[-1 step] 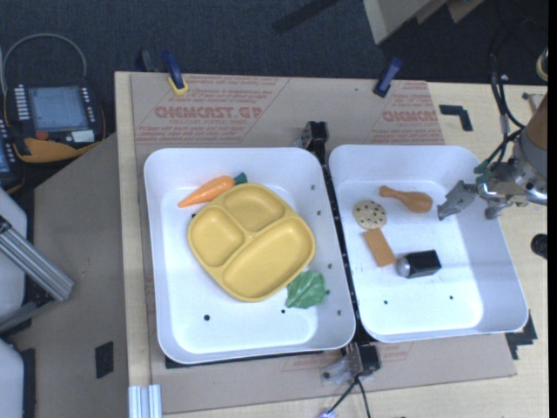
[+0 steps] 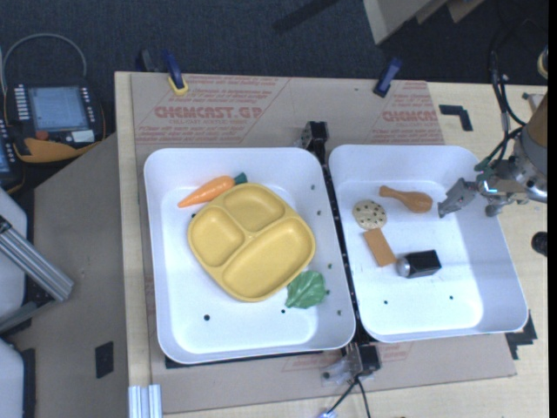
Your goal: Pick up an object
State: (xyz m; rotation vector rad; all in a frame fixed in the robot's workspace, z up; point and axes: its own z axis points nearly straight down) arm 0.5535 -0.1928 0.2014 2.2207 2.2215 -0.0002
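In the right bin (image 2: 487,312) lie a tan drumstick-shaped piece (image 2: 406,198), a round speckled cookie (image 2: 369,213), a brown flat bar (image 2: 379,247) and a black block with a silver end (image 2: 420,264). My gripper (image 2: 474,203) hangs over the bin's upper right part, just right of the drumstick piece. Its fingers (image 2: 453,199) are spread open with nothing between them. The left bin (image 2: 165,320) holds a yellow divided plate (image 2: 251,240), an orange carrot (image 2: 207,191) at the plate's upper left and a green leaf (image 2: 305,290) at its lower right.
Both bins rest on a cardboard sheet (image 2: 278,111) held by blue clamps (image 2: 177,75) at the far edge. A metal bracket (image 2: 315,135) sits between the bins at the back. A pendant with a screen (image 2: 54,116) lies off the bench at the left.
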